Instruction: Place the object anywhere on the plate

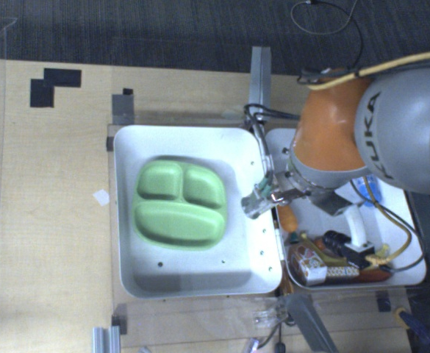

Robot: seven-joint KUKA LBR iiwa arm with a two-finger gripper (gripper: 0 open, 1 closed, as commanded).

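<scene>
Gripper (255,201) at right edge of left bin (200,285), beside one green three-compartment plate (180,204); opening and contents cannot be told. Right bin (413,274) holds several jumbled objects (332,259), count unclear.

The setting was a robotics lab: a KUKA arm (391,134) worked over a plywood bench (45,219), loose cabling (332,13) beyond it, two white bins (126,197) fixed below.
</scene>
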